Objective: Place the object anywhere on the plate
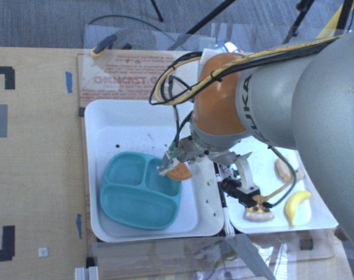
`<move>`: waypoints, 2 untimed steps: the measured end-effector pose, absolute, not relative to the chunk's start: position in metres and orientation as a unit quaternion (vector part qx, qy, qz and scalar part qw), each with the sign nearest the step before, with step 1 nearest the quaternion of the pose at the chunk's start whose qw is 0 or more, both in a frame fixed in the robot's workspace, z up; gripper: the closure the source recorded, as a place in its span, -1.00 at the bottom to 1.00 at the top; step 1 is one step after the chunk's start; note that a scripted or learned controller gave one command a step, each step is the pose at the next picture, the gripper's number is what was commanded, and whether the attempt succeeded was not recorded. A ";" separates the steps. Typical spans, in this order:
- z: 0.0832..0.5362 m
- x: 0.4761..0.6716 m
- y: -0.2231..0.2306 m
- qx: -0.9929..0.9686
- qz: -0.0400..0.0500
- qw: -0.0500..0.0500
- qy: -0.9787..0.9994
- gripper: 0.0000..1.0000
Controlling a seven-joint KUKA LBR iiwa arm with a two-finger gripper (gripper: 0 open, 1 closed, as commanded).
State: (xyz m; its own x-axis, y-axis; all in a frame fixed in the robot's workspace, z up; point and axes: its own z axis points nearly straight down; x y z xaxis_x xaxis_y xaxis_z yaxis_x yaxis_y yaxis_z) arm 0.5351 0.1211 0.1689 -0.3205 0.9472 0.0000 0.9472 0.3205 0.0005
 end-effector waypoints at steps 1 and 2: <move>0.169 0.535 0.121 0.583 0.000 0.000 0.813 -1.00; 0.169 0.535 0.121 0.583 0.000 0.000 0.813 -1.00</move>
